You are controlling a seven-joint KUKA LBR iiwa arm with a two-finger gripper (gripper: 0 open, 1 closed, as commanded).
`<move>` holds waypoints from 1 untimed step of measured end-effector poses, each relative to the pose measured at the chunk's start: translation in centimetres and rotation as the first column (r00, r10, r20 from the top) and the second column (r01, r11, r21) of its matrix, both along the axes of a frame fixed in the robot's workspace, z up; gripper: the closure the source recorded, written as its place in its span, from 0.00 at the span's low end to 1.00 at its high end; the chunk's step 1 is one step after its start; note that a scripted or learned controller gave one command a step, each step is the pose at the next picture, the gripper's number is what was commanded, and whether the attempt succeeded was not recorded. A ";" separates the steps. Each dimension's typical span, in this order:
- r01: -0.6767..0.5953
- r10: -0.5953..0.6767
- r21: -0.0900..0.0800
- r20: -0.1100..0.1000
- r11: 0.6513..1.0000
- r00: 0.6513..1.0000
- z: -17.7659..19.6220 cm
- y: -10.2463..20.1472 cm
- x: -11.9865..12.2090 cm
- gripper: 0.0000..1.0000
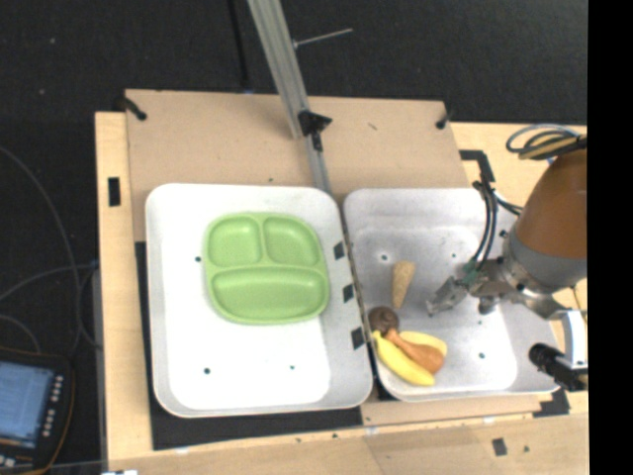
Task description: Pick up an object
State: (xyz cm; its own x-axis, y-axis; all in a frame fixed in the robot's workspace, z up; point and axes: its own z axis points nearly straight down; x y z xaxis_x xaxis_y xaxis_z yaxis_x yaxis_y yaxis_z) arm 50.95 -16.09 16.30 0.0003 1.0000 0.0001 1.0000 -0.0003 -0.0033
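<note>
Hovering low in the right bin point(465, 206): end effector point(447, 297), finger state indeterminate. Candidate objects: cone point(402, 282) just left; bananas point(407, 356) below-left, lying loose for picking. Green plate point(266, 268) far left.

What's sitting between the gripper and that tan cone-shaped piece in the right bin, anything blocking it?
Nothing visible does. The gripper hangs over bare bin floor in the right bin, and the tan cone piece lies just to its left with open floor between. The banana and the other pieces sit nearer the front edge.
</note>
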 end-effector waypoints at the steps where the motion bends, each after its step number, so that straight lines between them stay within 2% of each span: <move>1: 0.001 -0.001 -0.001 0.001 1.000 1.000 -4.6 0.1 0.7 0.00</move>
State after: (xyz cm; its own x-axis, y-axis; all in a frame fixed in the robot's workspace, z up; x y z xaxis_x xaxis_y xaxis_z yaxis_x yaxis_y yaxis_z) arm 51.69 -15.99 11.67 0.0016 1.0000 -0.0006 1.0000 -0.0016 -0.0028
